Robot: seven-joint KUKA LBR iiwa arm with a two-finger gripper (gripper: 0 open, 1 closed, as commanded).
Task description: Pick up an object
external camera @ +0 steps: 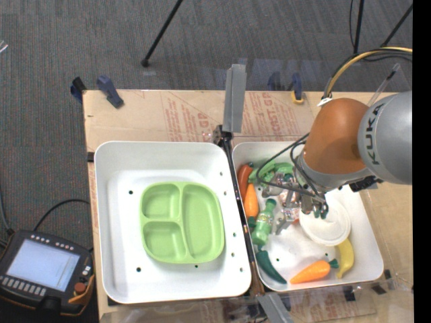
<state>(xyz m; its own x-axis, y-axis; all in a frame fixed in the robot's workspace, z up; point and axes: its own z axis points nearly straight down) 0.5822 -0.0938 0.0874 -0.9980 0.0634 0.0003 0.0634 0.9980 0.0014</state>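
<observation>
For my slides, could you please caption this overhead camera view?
KUKA arm's gripper poised over toy food in the right bin; green divided plate in the left bin.

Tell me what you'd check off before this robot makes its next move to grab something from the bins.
1. Gripper is over the bin that has objects: ok, it hangs over the right bin.
2. Something graspable lies close: ok, a green bottle and an orange carrot lie just beside it.
3. Object already held: cannot tell, the wrist and clutter hide it.
4. Target free of neighbours: not ok, the items by the left wall are crowded together.
5. Easier picks elsewhere: ok, the banana and the second carrot lie apart near the front.
6. Left bin untouched: ok, the green divided plate lies flat.
</observation>
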